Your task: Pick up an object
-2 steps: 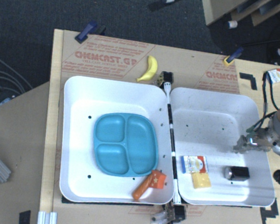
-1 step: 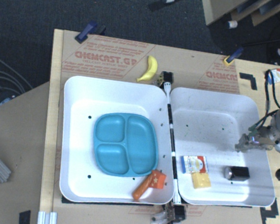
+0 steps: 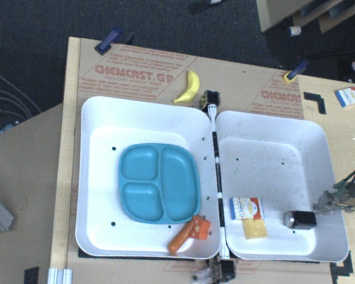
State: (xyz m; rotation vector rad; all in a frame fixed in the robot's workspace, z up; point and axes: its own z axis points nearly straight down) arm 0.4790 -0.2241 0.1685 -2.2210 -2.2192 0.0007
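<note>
The right bin (image 3: pixel 276 135) holds three small things near its front. A small white box with blue and orange print (image 3: pixel 246 209) lies beside the divider. Just in front of it is a pale yellow block (image 3: pixel 255 229). To their right lies a short black and silver cylinder (image 3: pixel 301 219). In the left bin (image 3: pixel 102 122) a blue divided plate (image 3: pixel 159 182) lies flat, and an orange carrot-shaped toy (image 3: pixel 188 234) rests at the front right corner.
A yellow banana (image 3: pixel 188 87) lies on the brown board behind the bins. A black rail (image 3: pixel 216 169) runs between the two bins. A grey metal piece with a dark cable (image 3: pixel 345 198) sits at the right bin's right rim.
</note>
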